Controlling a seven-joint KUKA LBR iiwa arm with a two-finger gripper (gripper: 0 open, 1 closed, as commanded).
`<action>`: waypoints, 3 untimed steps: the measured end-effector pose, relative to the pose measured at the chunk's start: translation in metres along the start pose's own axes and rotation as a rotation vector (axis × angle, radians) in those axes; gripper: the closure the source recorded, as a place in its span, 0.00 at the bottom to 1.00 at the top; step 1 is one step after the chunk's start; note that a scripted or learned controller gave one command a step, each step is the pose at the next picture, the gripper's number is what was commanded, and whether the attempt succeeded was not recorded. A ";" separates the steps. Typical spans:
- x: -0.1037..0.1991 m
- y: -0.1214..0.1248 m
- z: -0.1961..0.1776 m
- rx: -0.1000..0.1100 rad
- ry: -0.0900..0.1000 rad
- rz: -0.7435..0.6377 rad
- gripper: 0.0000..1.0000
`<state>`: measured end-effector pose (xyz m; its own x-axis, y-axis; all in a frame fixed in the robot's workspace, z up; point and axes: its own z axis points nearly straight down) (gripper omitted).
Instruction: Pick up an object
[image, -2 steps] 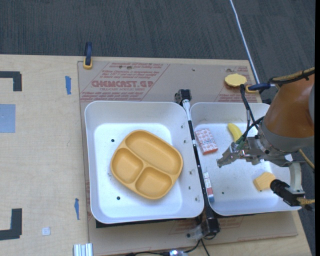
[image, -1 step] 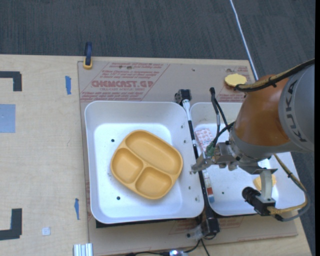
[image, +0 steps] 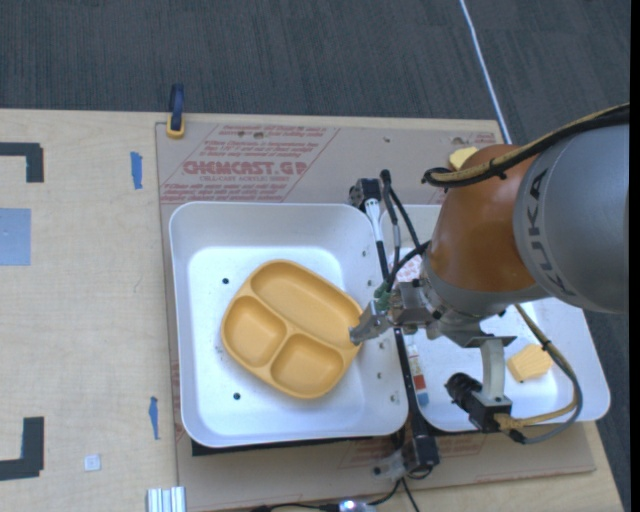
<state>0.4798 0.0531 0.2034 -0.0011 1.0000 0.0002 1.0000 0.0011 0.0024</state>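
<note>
In the left bin (image: 190, 300), a yellow divided plate (image: 288, 328) is seen lying flat, three compartments up, tilted diagonally toward the bin's right wall. The gripper (image: 368, 328) is placed right at the plate's right rim, seemingly so that the thin raised edge can be pinched; whether the fingers are spread or closed on that rim cannot be told. Above it, the orange-banded arm (image: 500, 230) is stretched over the right bin (image: 590, 400), where a small yellow block (image: 528, 364) is left lying near the right edge

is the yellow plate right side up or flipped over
Right side up: the plate lies flat in the left bin with its three compartments facing up.
</note>
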 end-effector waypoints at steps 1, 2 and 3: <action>0.000 0.001 -0.010 -0.004 0.000 0.000 1.00; 0.001 0.003 -0.020 -0.007 0.001 -0.001 1.00; 0.002 0.004 -0.030 -0.011 0.001 -0.002 1.00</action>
<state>0.4838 0.0547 0.2339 -0.0033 1.0000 0.0012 0.9999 0.0033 0.0129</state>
